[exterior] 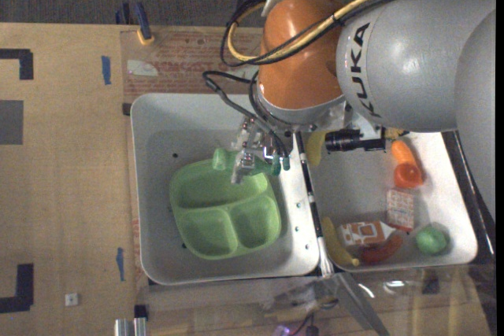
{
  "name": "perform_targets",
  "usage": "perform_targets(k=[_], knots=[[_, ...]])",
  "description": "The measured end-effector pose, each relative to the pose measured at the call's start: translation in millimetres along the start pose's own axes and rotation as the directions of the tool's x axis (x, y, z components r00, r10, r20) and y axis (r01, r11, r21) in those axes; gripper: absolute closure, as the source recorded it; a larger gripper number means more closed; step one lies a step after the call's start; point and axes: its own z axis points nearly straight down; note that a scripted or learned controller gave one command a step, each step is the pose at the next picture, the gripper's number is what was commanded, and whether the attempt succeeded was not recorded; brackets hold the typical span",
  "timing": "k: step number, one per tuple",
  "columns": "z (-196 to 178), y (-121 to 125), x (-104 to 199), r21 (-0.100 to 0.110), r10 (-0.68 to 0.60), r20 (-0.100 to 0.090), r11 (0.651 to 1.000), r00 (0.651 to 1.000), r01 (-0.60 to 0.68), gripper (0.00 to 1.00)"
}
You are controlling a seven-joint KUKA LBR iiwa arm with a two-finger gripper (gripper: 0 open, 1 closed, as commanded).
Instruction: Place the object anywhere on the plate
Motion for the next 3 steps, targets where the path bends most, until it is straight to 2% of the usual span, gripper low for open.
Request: perform_targets(k=[1, 2, 3], knots=[[-11.5, 1.7, -1.5, -0.004, 0.0, 0.007, 1.0, 1.0, 0.0, 1.0], [-46.4, 0.0, 3.7, -0.001, 0.079, 0.001, 0.997, 0.997, -0.079, 1.0], [-46.4, 0.0, 3.7, 0.0, 0.079, 0.0, 0.997, 0.997, -0.079, 0.0]])
